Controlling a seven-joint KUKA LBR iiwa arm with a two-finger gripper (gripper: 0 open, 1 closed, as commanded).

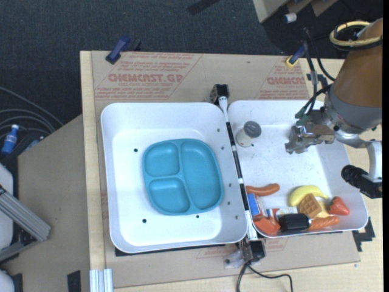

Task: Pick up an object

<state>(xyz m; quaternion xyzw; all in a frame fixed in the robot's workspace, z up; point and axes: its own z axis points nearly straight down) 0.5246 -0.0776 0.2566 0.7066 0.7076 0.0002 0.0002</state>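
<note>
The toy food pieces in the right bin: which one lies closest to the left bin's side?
The orange toy sausage. It lies apart, up and left of the heap, near the divider, while the yellow banana and waffle piece sit further right.

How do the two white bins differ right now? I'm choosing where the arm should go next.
The left bin holds one large blue divided plate, lying flat near its middle; the right bin holds many small toy foods heaped along its near edge. The claw hangs over the right bin, not the left. Both are shallow and white.
</note>
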